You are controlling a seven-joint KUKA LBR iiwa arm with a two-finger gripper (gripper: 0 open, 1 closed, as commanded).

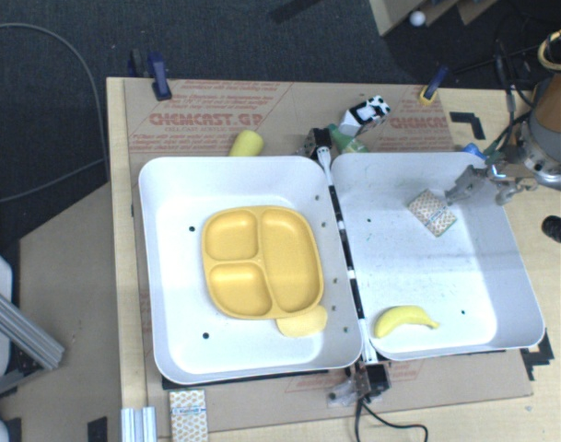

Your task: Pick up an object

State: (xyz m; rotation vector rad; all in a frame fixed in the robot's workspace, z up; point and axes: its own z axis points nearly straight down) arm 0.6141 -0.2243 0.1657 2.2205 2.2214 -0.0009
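A small patterned square pad (pixel 433 214) lies flat in the upper middle of the right bin (pixel 501 274). A yellow banana (pixel 404 320) rests near that bin's front left corner. In the left bin (pixel 169 247) sits a yellow divided plate (pixel 262 261), with a pale yellow piece (pixel 303 322) poking out from under its front edge. My gripper (pixel 483 188) hangs over the right bin's back right corner, just right of the pad and apart from it. It is open with nothing between its fingers.
Behind the bins on the cardboard bench lie a yellow object (pixel 247 143), a black-and-white toy (pixel 368 111) and a green item (pixel 343 136). Blue clamps (pixel 157 76) hold the back edge. The arm (pixel 547 145) reaches in from the right.
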